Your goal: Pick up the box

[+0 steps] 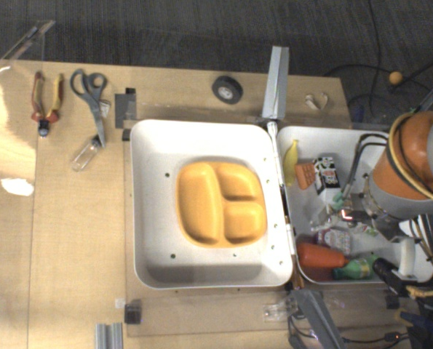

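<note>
Risk: the pincer (345, 213) may catch a neighbouring item, since the right bin (412, 271) is crowded.
Box: the small black-and-white box (326, 173) lies near the right bin's upper left, beside a banana (292, 162).
Relation: box sits just up-left of the pincer.
Pincer state: cannot tell.

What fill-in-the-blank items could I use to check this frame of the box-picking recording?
1. The yellow divided tray lies in the ____ bin.
2. The small box sits in the right bin, right beside a ____.
3. The scissors lie on the bench to the ____ of the bins.
4. The orange carrot rests near the right bin's ____ edge.

Missing words: left; banana; left; near
</note>
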Motion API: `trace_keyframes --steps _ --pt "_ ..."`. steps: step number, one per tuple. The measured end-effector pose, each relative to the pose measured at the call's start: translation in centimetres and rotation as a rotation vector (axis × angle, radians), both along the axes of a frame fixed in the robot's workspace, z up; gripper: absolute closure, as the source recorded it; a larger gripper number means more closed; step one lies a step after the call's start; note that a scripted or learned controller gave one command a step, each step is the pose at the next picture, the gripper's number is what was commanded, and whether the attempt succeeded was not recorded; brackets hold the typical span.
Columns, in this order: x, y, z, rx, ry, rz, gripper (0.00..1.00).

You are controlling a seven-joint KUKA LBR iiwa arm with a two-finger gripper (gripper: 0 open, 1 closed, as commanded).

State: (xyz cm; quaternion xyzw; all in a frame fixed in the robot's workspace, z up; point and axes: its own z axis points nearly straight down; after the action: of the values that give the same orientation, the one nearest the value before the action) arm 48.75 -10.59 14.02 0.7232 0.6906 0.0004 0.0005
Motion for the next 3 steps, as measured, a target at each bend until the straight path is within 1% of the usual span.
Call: trace_keyframes --steps 1,2,3 --pt "0.5 -0.4 -4.6 -0.008 -0.022 0.019 0.0" --pt "1.3 0.2 -3.1 -0.003 -0.04 0.029 1.0" --pt "1.8 -1.9 5.4 -0.002 -0.006 0.368 1.0"
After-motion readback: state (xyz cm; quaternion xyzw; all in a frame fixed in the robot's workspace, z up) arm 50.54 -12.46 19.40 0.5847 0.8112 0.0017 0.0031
